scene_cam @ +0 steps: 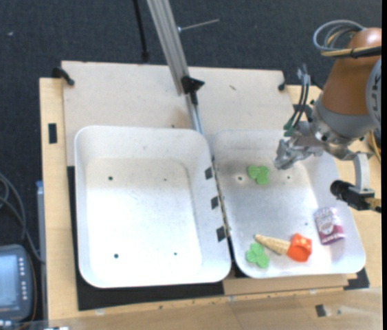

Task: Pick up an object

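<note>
- Gripper (288, 155) hanging over the upper part of the right bin (286, 270), just inside its far wall, at the end of the grey arm (344, 108) with its orange band
- State of the fingers: cannot tell, too small and blurred against the bin floor to judge apart or together; nothing seen between them
- Nearest candidate: a green piece (258, 175), lying on the right bin floor just beside the gripper, toward the left bin and slightly nearer the camera; apart from the gripper, not touching
- Shape of that green piece lumpy and roughly round, so no clear long axis to line up with; any closing direction likely to serve
- Other things in the right bin, all well apart from the gripper, along the near edge: a second green piece (256, 255), a tan cone (270, 243) lying slantwise with its wide end touching an orange block (300, 247), and a pink packet (328, 225) by the outer wall
- Left bin (83, 184) beside the right bin on the worktop (124, 88), dark specks on its floor
- Judgement: pick not yet made; coming move probably a short shift toward the left bin, then a descent onto the near green piece
- Risk: piece low and small, easy to nudge aside or close above
</note>
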Robot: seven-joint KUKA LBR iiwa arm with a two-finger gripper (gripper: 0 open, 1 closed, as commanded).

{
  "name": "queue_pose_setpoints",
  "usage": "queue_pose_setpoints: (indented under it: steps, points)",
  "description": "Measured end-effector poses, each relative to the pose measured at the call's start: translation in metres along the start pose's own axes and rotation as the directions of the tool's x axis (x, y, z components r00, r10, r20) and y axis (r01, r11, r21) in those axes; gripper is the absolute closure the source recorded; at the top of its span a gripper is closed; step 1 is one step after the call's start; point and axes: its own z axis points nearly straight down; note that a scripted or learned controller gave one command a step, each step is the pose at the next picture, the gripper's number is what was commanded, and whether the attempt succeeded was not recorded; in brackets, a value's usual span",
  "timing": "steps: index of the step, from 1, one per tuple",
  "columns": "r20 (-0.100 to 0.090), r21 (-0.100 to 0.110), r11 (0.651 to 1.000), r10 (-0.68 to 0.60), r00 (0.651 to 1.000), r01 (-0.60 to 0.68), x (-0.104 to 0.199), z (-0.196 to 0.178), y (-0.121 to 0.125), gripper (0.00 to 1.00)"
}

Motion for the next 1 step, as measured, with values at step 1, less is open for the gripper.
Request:
queue_pose_setpoints:
  steps: [1]
  points:
    - [-0.001, 0.002, 1.0, -0.006, 1.0, 0.006, -0.0012, -0.035, 0.0016, 1.0]
